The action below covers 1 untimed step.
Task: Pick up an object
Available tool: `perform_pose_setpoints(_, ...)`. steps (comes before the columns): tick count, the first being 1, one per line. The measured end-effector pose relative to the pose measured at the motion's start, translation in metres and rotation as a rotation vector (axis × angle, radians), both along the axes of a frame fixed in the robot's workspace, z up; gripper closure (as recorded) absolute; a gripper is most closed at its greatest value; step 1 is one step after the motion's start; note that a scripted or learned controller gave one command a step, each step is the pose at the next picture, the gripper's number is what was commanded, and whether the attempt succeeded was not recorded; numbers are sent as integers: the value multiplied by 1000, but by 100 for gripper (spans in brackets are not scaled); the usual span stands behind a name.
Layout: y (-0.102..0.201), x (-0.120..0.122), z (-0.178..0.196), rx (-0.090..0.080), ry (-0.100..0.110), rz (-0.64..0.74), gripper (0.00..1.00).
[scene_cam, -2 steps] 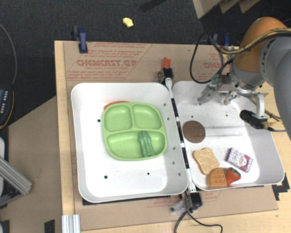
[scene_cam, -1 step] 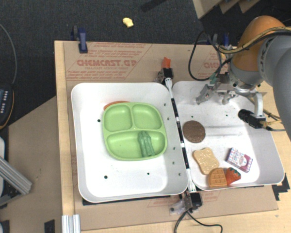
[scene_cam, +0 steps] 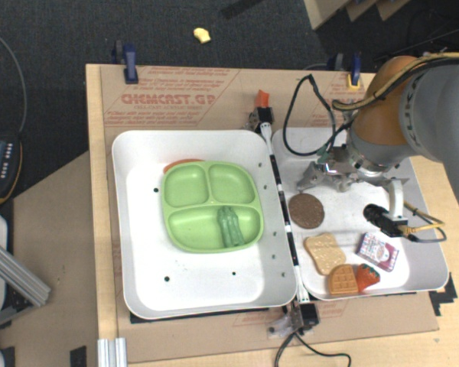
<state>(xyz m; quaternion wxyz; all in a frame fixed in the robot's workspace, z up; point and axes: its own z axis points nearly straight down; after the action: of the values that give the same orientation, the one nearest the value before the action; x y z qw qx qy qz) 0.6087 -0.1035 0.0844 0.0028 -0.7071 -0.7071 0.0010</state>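
- We could not tell the gripper's (scene_cam: 333, 173) state above the right bin (scene_cam: 421, 270).
- We feared it missing the brown patty (scene_cam: 307, 210), or nudging the toast slice (scene_cam: 325, 251).

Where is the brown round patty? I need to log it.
The brown patty lies in the right bin, near its left wall, just above the toast slice and below the gripper.
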Motion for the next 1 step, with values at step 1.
perform_pose_setpoints(1, 12, -31, 0, -1, -3, -1, 0)
